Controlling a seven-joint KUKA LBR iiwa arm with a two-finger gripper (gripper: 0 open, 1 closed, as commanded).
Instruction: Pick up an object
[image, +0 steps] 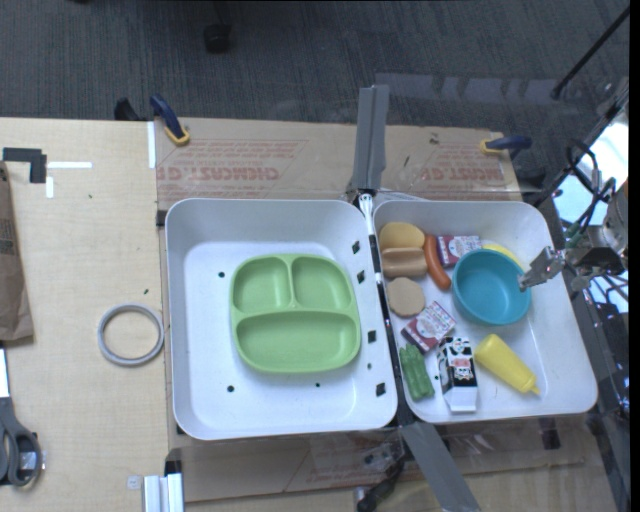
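Blue bowl (489, 287) is covering part of the packet (462, 246) and something yellow behind it, near the right bin's (575, 340) far edge. Scissors (18, 452) and brown bag (12, 262) are getting chopped by the bench's left side.

Dark grey carpet floor (300, 50) lies beyond the pale wooden bench (80, 270).

Scene is viewed by one fixed camera, set high above the bench (80, 260), angled down at a slant. Both white bins are framed whole: left bin (190, 330) near centre, right bin (560, 370) toward the right. Dark floor (300, 50) is seen along the top edge.
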